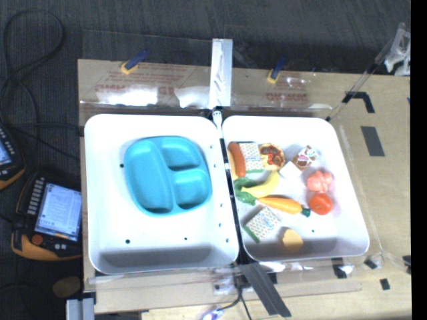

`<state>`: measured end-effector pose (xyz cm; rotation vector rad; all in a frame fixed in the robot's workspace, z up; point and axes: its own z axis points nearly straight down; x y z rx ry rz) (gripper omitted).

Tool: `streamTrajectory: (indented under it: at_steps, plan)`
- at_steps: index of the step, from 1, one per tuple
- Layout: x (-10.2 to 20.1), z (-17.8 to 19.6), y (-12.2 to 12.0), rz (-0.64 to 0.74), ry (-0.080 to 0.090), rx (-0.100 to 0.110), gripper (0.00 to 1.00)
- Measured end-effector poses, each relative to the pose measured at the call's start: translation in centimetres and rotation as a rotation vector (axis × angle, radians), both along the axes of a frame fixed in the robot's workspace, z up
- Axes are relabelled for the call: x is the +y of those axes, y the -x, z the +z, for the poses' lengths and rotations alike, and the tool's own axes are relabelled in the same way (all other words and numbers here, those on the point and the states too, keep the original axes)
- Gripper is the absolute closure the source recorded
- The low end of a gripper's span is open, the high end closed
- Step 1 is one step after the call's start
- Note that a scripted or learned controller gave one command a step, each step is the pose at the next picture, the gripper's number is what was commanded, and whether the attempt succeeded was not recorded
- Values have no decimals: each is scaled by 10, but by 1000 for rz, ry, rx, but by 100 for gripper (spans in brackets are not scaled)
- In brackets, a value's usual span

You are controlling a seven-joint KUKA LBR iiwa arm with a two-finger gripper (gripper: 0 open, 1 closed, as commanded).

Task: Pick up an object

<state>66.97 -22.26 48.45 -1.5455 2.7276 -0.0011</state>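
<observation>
Cheese wedge nearest; toys crowd right bin, tray alone in left bin. Gripper state: cannot tell. Crowding complicates picking.

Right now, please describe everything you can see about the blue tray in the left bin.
The blue tray is light turquoise, looks like smooth plastic, and has rounded corners. It has three compartments: one large at the left, two smaller at the right, separated by raised ridges. It lies flat, open side up, slightly rotated, near the middle of the left white bin. Nothing lies in it, and it touches only the bin floor.
</observation>
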Motion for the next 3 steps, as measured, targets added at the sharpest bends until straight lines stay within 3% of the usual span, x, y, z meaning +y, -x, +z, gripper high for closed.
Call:
streamTrajectory:
  at_steps: [1,2,3]
  plan:
    - [0,0,0,1,-1,0,0]
    - [0,-118,19,82,2,4,0]
    - [13,-326,47,-229,2,5,0]
